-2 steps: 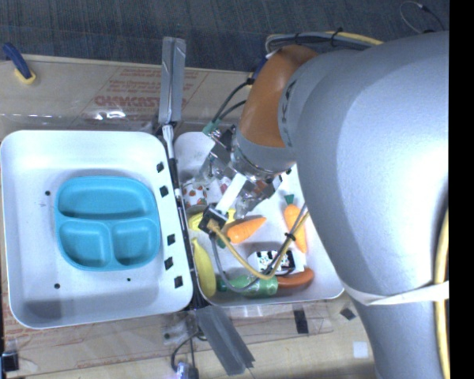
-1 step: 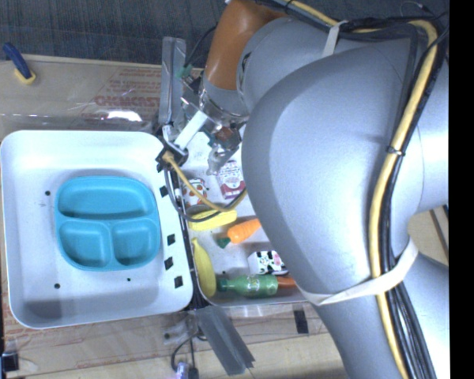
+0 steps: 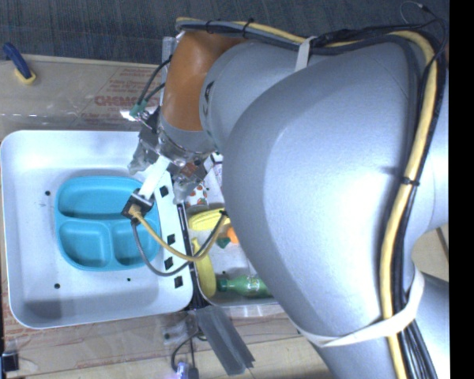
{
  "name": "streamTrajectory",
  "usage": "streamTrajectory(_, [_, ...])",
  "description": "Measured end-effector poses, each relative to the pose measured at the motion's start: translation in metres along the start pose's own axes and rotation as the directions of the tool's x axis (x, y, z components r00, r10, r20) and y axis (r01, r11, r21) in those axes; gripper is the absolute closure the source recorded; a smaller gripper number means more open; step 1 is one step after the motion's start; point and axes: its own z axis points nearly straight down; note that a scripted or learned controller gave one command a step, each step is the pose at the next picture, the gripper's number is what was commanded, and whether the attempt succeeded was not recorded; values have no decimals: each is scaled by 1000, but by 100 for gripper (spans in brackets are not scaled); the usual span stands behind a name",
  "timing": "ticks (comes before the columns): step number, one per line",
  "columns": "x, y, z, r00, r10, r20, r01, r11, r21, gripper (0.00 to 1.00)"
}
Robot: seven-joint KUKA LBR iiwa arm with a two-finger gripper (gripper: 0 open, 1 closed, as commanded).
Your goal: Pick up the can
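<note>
the arm (image 3: pixel 324 180) is hunched right over the seam between the two bins, so this looks like the reach-down step, hunting for the can in the right bin (image 3: pixel 221 300). honestly i can't pick out the can for sure; there's a yellow thing (image 3: pixel 205 221) and a green bottle (image 3: pixel 241 286) peeking out by the divider, and the can is probably buried under the arm's bulk. the tool (image 3: pixel 178 172) sits just below the orange band (image 3: pixel 191 81), and i can't tell its state from this angle. the left bin (image 3: pixel 24 212) holds a blue divided tray (image 3: pixel 95 221), nothing to grab there. next move needs the tool lined up on the can, away from the bin wall. room is tight along the divider; the left bin has more open space.
</note>
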Motion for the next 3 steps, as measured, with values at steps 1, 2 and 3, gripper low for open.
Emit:
streamTrajectory(1, [59,-41,100,985,-170,0,170,985,-4,0])
streamTrajectory(2, [115,-26,98,978,207,0,-207,978,-4,0])
streamTrajectory(3, [75,6,100,982,189,3,-189,982,3,0])
